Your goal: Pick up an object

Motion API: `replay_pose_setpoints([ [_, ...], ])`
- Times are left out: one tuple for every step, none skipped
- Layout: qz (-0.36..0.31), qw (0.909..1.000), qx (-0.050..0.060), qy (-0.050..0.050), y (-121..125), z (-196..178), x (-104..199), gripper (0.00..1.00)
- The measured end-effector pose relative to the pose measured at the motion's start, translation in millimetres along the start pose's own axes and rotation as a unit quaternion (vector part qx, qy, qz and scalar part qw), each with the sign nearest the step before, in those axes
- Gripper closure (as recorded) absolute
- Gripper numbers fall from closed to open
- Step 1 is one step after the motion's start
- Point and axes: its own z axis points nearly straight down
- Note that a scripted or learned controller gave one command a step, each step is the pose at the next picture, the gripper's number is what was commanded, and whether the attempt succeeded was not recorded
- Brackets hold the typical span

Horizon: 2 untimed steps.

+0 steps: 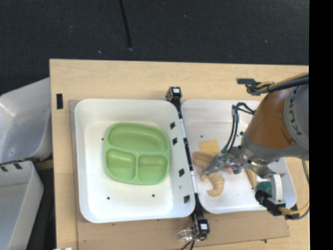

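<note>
My gripper hangs low over the left part of the right bin, at the end of the grey arm with the orange band. Right under and around it lie several tan food-like pieces. A curved croissant-shaped piece lies just in front of the gripper, a pale yellow wedge just behind it, and a brown lump at its left. A thin tan piece lies to the right, partly under the wrist. Whether any piece is held is hidden by the gripper body.
The left bin holds a green divided plate. A black-clipped divider runs between the bins. Cables and a green-tipped part hang off the wrist near the right bin's front corner.
</note>
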Motion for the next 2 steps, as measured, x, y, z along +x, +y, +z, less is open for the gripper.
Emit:
replay_pose_setpoints([
  [0.0, 1.0, -0.003, 0.001, 1.8, 17.4, -0.6, 0.0],
  [0.003, 1.0, -0.007, 0.001, 3.5, 5.6, -1.0, 1.0],
])
